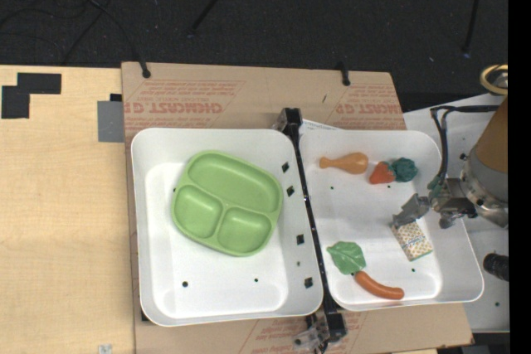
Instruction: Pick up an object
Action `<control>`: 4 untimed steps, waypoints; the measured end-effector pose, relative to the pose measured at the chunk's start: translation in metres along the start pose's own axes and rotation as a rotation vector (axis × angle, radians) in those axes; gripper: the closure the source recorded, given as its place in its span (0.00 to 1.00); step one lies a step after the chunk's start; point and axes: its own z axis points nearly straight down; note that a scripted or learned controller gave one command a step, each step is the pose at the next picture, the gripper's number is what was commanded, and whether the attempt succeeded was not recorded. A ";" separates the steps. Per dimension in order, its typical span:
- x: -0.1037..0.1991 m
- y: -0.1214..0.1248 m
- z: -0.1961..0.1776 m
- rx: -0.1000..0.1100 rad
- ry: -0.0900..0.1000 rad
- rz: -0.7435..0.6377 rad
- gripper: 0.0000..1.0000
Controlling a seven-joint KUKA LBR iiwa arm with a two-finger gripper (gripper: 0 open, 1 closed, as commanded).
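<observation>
Cardboard printed with mirrored red lettering, too reversed to read surely, lines the pale wooden surface (58, 211) beneath two shallow white bins; dark floor and cables lie behind. The arm is cut off at right. Its claw (415, 211) hangs just above a small patterned packet (413, 240) in the right-hand white bin (465, 278); open or closed, impossible to tell.

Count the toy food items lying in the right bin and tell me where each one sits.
4. A drumstick at the far left, a strawberry to its right, a green leaf near the front, and a sausage beside it. The gripper hovers over a patterned packet, possibly hiding more.
</observation>
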 end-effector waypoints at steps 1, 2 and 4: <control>0.000 0.003 -0.007 -0.012 -0.002 -0.003 0.00; 0.008 0.003 0.040 -0.009 -0.001 -0.004 0.00; 0.016 0.006 0.106 -0.022 -0.011 0.002 0.00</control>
